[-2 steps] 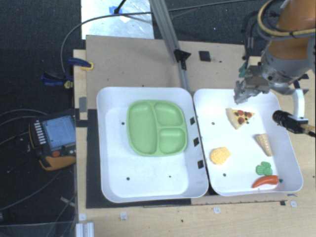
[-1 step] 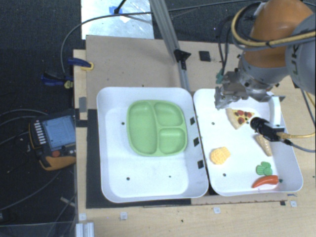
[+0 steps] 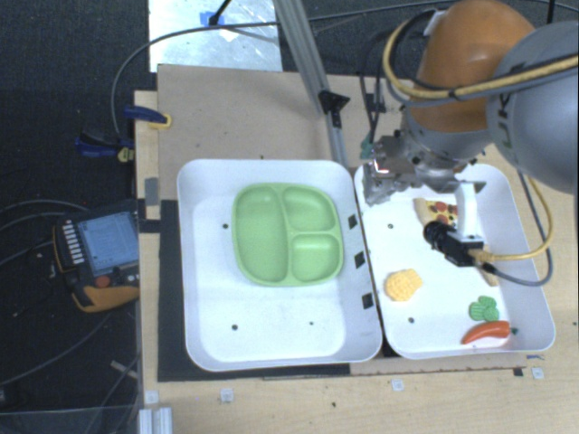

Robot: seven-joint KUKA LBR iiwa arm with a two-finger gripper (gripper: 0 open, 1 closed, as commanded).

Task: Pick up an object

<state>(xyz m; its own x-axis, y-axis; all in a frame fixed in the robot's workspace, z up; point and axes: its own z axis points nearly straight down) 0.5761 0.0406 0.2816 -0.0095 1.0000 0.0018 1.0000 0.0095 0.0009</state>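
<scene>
Right bin (image 3: 534, 319), near edge: red-and-white toy piece (image 3: 486, 333) with a green piece (image 3: 483, 310) just behind it. Further in, a yellow corn-like toy (image 3: 403, 285) near the divider. Beyond that, a pizza-slice toy (image 3: 436, 211) lies partly under a black-and-white fitting on the arm. Left bin (image 3: 204, 333) holds a green divided plate (image 3: 288, 233), upright, nothing in its compartments.

Gripper (image 3: 384, 186) sits low at the far left corner of the right bin, apart from every toy. Cannot tell how it is set; nothing seen in its grasp.

Judgement: approach stage, no pick made. Next move calls for repositioning over one toy, the corn being least crowded, then descending.
</scene>
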